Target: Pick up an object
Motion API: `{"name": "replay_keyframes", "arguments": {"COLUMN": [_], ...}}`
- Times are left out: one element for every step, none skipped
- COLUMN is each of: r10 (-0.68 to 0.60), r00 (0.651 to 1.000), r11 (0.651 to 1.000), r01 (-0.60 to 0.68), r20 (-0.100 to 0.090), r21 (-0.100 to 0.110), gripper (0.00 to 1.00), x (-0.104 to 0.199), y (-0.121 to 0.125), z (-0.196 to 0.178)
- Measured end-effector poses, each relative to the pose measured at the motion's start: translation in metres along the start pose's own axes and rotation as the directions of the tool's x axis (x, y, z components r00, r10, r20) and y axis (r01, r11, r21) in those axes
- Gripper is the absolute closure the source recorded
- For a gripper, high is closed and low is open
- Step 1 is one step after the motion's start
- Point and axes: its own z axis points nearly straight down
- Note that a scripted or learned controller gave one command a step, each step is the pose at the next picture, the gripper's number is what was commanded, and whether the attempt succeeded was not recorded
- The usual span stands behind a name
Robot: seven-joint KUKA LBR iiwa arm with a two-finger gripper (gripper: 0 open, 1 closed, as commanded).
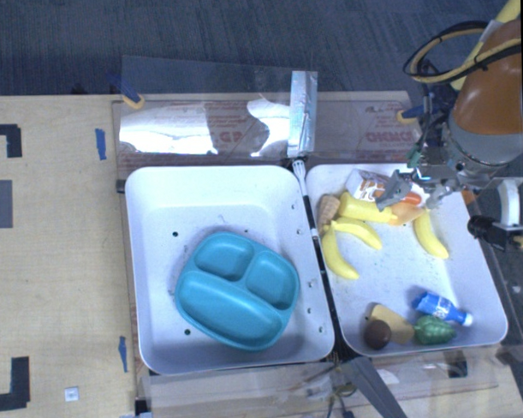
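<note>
You have the table [49, 254] with two white bins side by side. The left bin [150, 199] carries a blue divided plate [237, 288] lying toward its front edge. The arm [489, 93] reaches over the back right corner of the right bin [478, 282]. Its pincer [412, 183] sits low over a small orange and white item [374, 190] at the bin's back edge; you cannot tell if it is open or closed. Several yellow bananas [352, 231] lie just in front, another banana [430, 236] toward the right edge. Along the front edge sit a blue bottle [440, 308], a green piece [433, 331] and a brown-tipped piece [381, 326].
</note>
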Motion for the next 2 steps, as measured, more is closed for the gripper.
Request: {"name": "replay_keyframes", "arguments": {"r10": [0.087, 0.170], "r00": [0.996, 0.985], "r11": [0.996, 0.985], "r01": [-0.087, -0.170], "r20": [0.001, -0.005], "r21": [0.006, -0.007], "gripper": [0.00, 0.00], "x": [-0.070, -0.087], "y": [0.009, -0.005], "z": [0.068, 0.129]}}
